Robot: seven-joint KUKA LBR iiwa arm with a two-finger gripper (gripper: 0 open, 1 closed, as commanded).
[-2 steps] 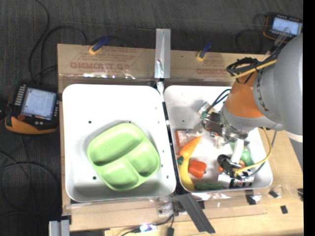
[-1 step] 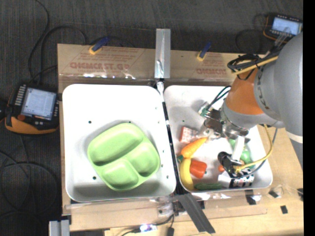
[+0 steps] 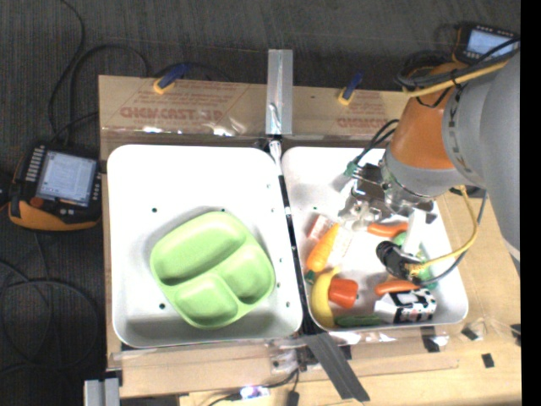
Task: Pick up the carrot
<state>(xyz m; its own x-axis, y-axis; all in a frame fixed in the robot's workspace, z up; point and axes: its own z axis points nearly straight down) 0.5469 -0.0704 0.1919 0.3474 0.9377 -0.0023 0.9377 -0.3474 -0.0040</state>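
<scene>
Camera view: end effector (image 3: pixel 365 203) above carrot (image 3: pixel 322 246); its state cannot be told.

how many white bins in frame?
2. The left bin holds a green plate; the right bin holds the carrot, a banana and other toy food, partly hidden under the arm.

grey arm reaching in from the right, orange-banded wrist angled down, claw (image 3: pixel 365 200) lowered
</scene>
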